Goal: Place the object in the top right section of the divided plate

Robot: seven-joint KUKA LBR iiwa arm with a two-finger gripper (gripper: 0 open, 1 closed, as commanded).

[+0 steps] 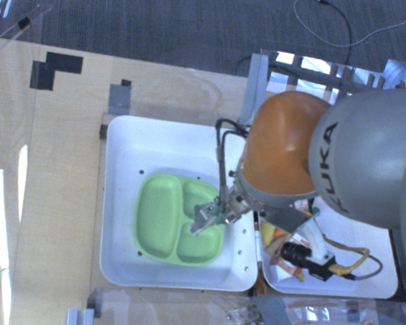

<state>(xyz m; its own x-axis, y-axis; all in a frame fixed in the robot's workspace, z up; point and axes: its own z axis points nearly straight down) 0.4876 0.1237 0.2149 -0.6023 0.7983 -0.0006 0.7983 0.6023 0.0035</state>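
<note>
A light green divided plate point(159, 218) lies in the left white bin point(125, 186). It has one large section on the left and two smaller ones on the right. My gripper point(206, 218) hangs low over the plate's right side, about where the ridge between the top right and bottom right sections runs. The grey wrist and the orange band point(280, 148) cover much of the top right section. I cannot make out any object at the gripper's tip.
The right bin point(385, 285) holds several items: a yellow and orange piece point(279, 238), a black cylinder with a yellow cable point(301, 256) and something white point(316, 235). The arm's large grey body point(377, 155) covers most of that bin.
</note>
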